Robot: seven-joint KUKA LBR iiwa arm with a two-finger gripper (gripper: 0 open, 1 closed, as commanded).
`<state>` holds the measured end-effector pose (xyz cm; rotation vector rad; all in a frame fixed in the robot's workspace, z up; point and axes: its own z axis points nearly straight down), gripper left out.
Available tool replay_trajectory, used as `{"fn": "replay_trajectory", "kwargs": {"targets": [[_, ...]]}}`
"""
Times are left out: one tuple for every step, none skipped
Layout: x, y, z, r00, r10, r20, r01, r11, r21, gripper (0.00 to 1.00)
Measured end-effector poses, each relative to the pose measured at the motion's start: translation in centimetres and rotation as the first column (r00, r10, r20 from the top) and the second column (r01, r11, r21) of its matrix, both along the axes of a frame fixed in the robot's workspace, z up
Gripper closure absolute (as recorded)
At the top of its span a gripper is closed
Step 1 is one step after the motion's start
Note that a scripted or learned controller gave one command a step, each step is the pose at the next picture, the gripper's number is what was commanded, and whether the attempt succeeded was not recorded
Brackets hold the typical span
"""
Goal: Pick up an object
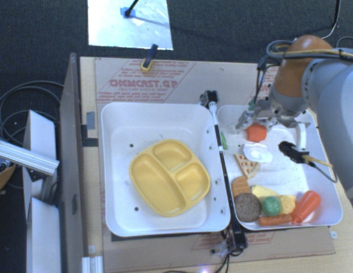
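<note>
Gripper low over the far end of the right bin, just above an orange ball, perhaps touching it. Open or closed: not to be told from this angle. Ball apparently seated on the floor of that bin, nothing seen lifted. By judgement, approach stage only, with grasp and lift both outstanding. Likely target the ball, as the item nearest the gripper.

Mid-bin: a white piece and a wedge. Near end of the right bin: a brown disc, a green ball and a carrot, closely packed. Left of the right bin, touching it: a second bin with a yellow plate.
</note>
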<state>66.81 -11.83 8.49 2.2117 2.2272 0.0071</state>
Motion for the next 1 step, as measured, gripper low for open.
{"fn": "replay_trajectory", "kwargs": {"targets": [[-0.01,-0.21,1.17,1.0,-0.001,0.002,0.001,1.0,-0.001,1.0]]}}
